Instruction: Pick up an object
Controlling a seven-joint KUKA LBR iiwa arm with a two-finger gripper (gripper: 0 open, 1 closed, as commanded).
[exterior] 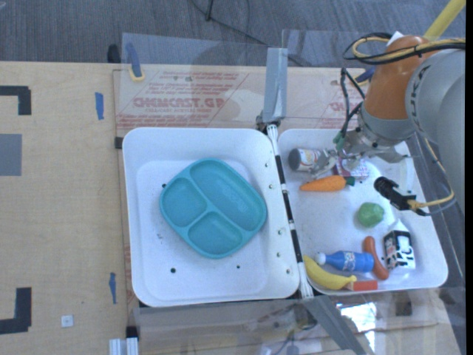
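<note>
My gripper (344, 160) is low in the back of the right bin (436, 268), under the arm's orange band. It hangs just above an orange carrot (323, 186) and beside a small grey can (304, 157) lying on its side. A pink and white packet (360, 171) lies right under the gripper, partly hidden by it. I see nothing held.
A green ball (370, 214) lies mid-bin. A blue bottle (347, 260), a yellow banana (325, 275), a red sausage (374, 258) and a black and white carton (400, 249) crowd the front. The left bin (140, 168) holds a teal divided plate (213, 207).
</note>
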